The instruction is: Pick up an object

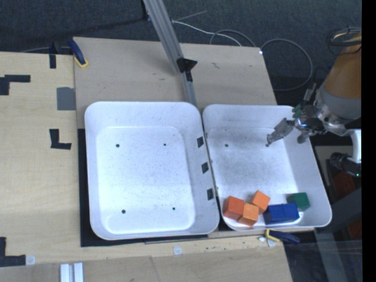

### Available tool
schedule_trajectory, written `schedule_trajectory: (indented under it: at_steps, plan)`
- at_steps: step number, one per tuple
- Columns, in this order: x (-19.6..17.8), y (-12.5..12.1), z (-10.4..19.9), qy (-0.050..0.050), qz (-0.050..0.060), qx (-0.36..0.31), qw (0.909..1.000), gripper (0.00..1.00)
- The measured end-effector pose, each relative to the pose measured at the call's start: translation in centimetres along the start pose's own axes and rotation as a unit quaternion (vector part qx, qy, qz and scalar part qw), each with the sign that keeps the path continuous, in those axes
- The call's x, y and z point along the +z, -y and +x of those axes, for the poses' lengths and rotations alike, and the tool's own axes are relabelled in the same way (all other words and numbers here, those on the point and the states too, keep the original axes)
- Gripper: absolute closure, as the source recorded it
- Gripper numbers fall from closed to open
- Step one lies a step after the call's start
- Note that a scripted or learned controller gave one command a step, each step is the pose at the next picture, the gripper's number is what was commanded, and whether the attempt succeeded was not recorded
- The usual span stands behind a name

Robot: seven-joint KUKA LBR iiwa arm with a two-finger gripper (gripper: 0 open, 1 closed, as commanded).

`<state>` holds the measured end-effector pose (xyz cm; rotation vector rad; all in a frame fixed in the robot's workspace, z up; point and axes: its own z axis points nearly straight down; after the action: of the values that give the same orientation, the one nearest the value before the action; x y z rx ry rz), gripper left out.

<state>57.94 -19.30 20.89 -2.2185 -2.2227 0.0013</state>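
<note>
Down at six o'clock in the right bin [235, 128], a tight cluster of blocks is seen against the near wall: an orange cube [234, 206], a second orange cube [250, 213] touching it, a third orange cube [261, 200] tilted just behind, a blue block [281, 213] beside them, and a green block [301, 200] at the blue one's two o'clock. The left bin [94, 157] is noted alongside. Up at two o'clock in the right bin, well apart from every block, the gripper [271, 138] is held over bare floor, nothing being seen between its fingers; whether those fingers are spread or closed cannot be told, so small and blurred are they.

Trouble is easily foreseen. A descent where the gripper hangs now would likely close on nothing. Among the crowded blocks, a finger could be landed on a neighbour, or a cube pushed against the wall and squeezed out sideways. The bin's curved corner could be struck as well.

The arm [343, 81] is cut off at the right edge. Block faces turned toward the wall are hidden.
</note>
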Motion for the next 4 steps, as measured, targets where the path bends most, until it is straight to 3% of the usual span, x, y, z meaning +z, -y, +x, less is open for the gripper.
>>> schedule_trajectory:
  at_steps: [1, 2, 3, 4]
  plan:
    - [-0.99, -0.04, 0.09, 0.000, 0.000, -0.001, 1.0000, 1.00]
    - [-0.94, -0.03, 0.08, 0.000, 0.000, -0.001, 1.0000, 0.00]
    - [-1.93, -0.07, 0.16, 0.000, 0.000, -0.002, 1.0000, 1.00]
    - [-1.88, -0.05, 0.15, 0.000, 0.001, -0.001, 1.0000, 0.00]
